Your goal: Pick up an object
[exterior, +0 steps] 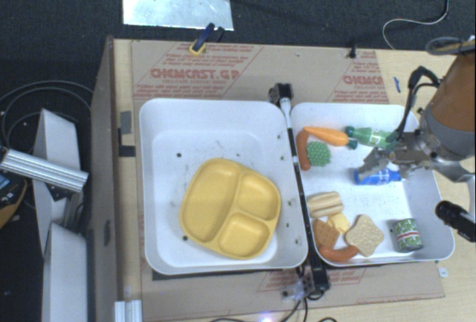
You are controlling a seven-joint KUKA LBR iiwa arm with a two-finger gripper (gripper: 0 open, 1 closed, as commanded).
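The right bin (428, 198) holds several toy foods. An orange carrot (325, 136) and a green bottle (370, 137) lie at its far side, with a green leafy piece (319, 155) beside a curved orange sausage (302, 150). A blue object (376, 178) lies mid-bin. My gripper (378, 162) hangs right over the blue object's upper edge, reaching in from the right. Nearer the front lie a bread roll (325, 203), a toast slice (364, 235) and a green can (406, 234).
The left bin (160, 164) holds a yellow compartment plate (230, 207). A black divider clip (282, 95) sits between the bins at the far side. Cables trail at the upper right, and grey metal parts stand off the bench at the left.
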